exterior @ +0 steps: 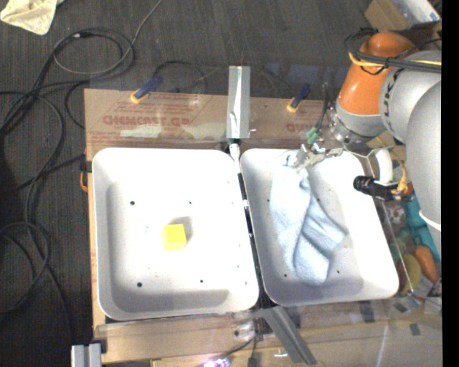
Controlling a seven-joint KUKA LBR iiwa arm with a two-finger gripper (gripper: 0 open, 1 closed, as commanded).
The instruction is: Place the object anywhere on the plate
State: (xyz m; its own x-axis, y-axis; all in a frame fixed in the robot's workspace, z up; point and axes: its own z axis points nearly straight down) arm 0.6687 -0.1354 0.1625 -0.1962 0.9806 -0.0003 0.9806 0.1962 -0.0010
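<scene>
I see the pincer (310,152) at the far edge of the right bin (373,283), apparently pinching a corner of the pale blue cloth (312,229) draped across that bin; 1 yellow block (175,236) sits in the left bin (122,287) on the worktop (115,125)

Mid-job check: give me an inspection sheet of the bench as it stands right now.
Surface: two white bins side by side, left bin, right bin, on a cardboard sheet.
Job's things: yellow block lying in the left bin; plate: nothing seen.
Clutter: pale blue cloth draped across the right bin.
Grippers: gripper at the right bin's far edge, over the cloth's top corner.
Cables: black cables looped on the floor to the left.
Surroundings: dark carpet, crumpled rag at the top left.
</scene>
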